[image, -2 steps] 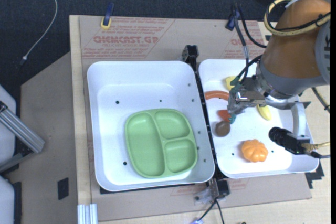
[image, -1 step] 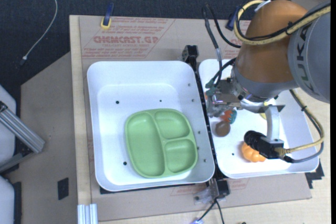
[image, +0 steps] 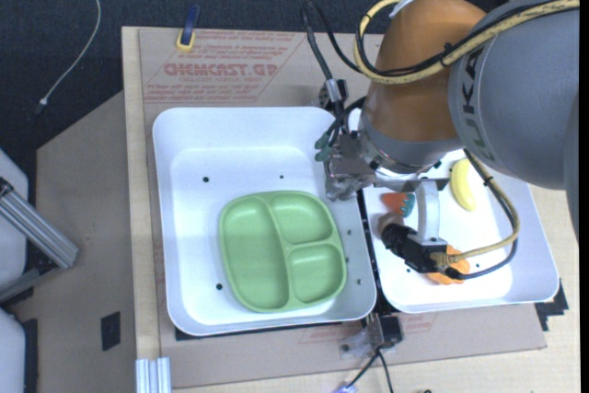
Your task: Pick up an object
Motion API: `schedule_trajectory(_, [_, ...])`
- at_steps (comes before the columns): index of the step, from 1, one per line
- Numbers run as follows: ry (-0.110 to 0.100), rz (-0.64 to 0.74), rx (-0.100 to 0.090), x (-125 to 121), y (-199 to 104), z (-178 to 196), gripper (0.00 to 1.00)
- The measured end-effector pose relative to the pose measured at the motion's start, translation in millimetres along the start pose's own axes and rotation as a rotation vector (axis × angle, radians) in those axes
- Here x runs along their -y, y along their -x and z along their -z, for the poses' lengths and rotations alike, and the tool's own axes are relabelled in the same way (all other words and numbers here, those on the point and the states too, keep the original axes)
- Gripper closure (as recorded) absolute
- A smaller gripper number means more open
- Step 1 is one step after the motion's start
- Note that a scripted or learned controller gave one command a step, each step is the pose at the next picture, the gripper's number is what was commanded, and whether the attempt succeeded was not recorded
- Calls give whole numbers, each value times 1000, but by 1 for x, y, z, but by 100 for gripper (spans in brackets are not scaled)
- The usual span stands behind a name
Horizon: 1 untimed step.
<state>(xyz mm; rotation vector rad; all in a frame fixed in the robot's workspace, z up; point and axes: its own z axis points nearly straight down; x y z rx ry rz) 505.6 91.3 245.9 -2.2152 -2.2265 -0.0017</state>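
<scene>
A green divided plate [image: 281,248] lies in the left bin [image: 184,198], toward its front. In the right bin [image: 515,285] a yellow banana-shaped object [image: 463,186] rests near the back, partly under the arm. A small orange piece [image: 396,201] shows beside the wrist, and another orange object [image: 452,274] lies near the front. My gripper [image: 339,172] hangs over the wall between the two bins, just past the plate's far right corner. The big grey and orange arm hides much of the right bin.
The bins sit on a brown cardboard sheet [image: 221,69] with red print. A yellow and blue clip [image: 188,29] sits at its back edge. Cables run behind the bins near the gripper.
</scene>
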Motion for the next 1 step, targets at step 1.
schedule_trajectory(1, [0,-4,1,0,3,1,0])
